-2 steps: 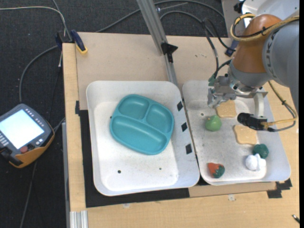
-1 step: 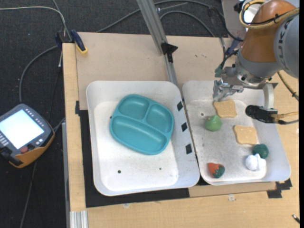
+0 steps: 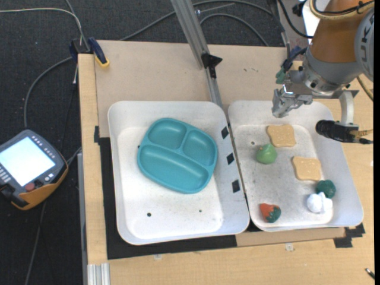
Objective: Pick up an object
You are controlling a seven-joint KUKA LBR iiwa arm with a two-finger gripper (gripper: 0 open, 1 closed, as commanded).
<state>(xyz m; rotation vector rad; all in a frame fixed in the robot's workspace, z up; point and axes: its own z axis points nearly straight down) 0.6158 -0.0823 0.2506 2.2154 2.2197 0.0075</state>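
**Gripper above the far rim of the right bin**

The gripper [image 3: 287,104] hangs over the far edge of the right bin [image 3: 350,177]; whether it is open cannot be told, and nothing is seen in its grasp. Just nearer lies a tan cracker [image 3: 281,136]. Beside that cracker sits a green ball [image 3: 266,154], then a second cracker [image 3: 307,168]. The teal plate [image 3: 177,154] lies well left of it.

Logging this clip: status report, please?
End effector above right bin's far edge, nothing seen between fingers. Nearest item, a toast slice, lies just below it. Green apple close beside; no obstruction.
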